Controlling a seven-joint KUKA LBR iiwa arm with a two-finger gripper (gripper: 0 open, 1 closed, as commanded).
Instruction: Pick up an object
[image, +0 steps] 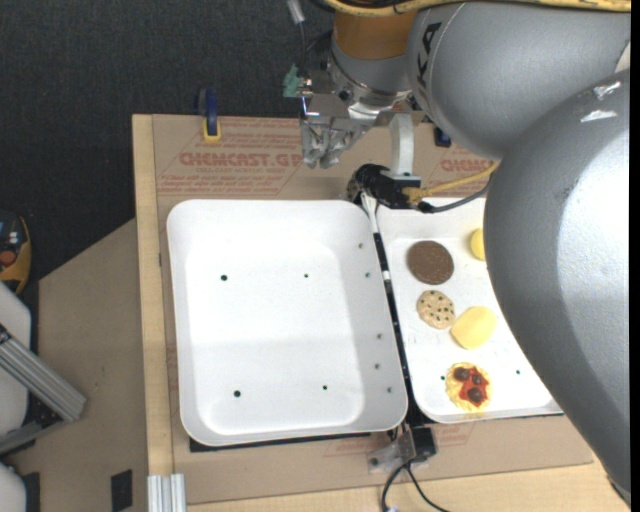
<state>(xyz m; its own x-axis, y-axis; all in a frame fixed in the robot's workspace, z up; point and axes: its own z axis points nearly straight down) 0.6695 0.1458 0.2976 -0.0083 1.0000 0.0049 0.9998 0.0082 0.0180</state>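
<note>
Overhead, the gripper (322, 152) hangs by the worktop's (250, 150) far edge, beyond the left bin (270, 310); whether its jaws are open, I cannot tell. Cookies (431, 262) lie in the right bin (500, 400).

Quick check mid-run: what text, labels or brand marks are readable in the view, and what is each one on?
"CHEMCAST.G P": red print on the brown sheet under the bins, above the left bin; last letters uncertain.
Red print on the same sheet near the right bin: partly covered by the arm, unreadable.
Dark lettering on the arm: cut off, unreadable.
</note>
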